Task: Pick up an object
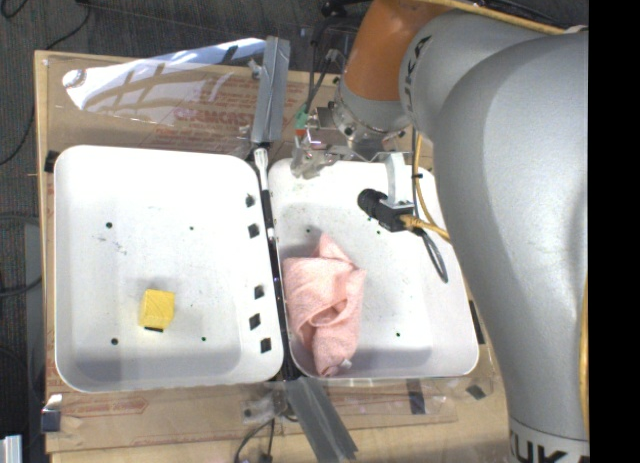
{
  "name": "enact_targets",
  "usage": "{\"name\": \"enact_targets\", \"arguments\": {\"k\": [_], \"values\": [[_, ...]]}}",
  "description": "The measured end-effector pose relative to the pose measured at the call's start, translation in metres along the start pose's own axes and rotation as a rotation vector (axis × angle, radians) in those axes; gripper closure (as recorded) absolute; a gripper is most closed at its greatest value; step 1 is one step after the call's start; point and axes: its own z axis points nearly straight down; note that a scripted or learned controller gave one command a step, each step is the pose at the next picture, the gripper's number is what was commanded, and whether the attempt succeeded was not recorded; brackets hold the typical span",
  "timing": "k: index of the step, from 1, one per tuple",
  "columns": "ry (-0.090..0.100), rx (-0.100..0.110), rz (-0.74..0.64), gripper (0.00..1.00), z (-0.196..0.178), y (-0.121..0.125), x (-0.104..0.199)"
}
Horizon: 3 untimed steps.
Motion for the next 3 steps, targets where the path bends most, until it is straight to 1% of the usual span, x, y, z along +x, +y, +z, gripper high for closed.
{"name": "enact_targets", "arguments": {"k": [1, 2, 3], "values": [[0.000, 0.004, -0.255, 1.00, 0.077, -0.043, -0.037], [0.001, 0.004, -0.184, 1.00, 0.098, -0.050, -0.086], [0.000, 0.001, -0.152, 1.00, 0.100, 0.000, -0.122]]}}
